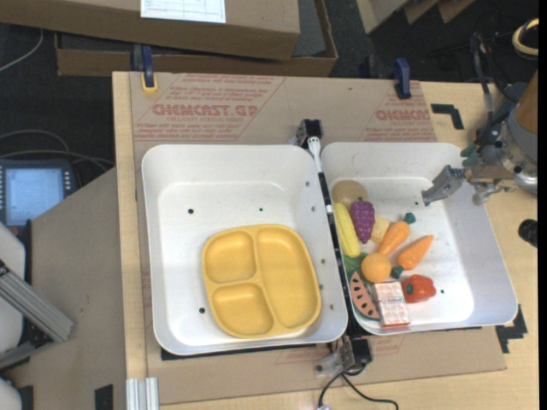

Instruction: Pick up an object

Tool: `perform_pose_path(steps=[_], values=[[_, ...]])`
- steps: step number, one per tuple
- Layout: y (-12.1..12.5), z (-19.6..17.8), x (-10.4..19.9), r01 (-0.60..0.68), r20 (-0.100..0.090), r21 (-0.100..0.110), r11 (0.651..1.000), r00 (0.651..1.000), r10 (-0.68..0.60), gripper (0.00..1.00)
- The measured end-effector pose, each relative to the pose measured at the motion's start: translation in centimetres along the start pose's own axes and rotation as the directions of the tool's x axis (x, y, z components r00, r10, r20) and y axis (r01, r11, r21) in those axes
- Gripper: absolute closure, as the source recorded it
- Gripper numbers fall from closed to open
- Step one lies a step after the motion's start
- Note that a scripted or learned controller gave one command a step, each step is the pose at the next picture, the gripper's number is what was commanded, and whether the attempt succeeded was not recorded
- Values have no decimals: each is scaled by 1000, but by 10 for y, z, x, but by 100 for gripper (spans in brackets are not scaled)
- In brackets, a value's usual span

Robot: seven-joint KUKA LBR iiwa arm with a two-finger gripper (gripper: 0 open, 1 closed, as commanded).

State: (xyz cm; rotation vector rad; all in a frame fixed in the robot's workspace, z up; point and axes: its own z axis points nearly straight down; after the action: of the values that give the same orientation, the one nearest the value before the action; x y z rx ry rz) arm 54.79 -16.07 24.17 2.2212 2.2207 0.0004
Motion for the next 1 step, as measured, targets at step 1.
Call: perform_pose_path(steps=[1], values=[[-57, 164, 43, 0, -4, 8, 1000, 1000, 0, 0]])
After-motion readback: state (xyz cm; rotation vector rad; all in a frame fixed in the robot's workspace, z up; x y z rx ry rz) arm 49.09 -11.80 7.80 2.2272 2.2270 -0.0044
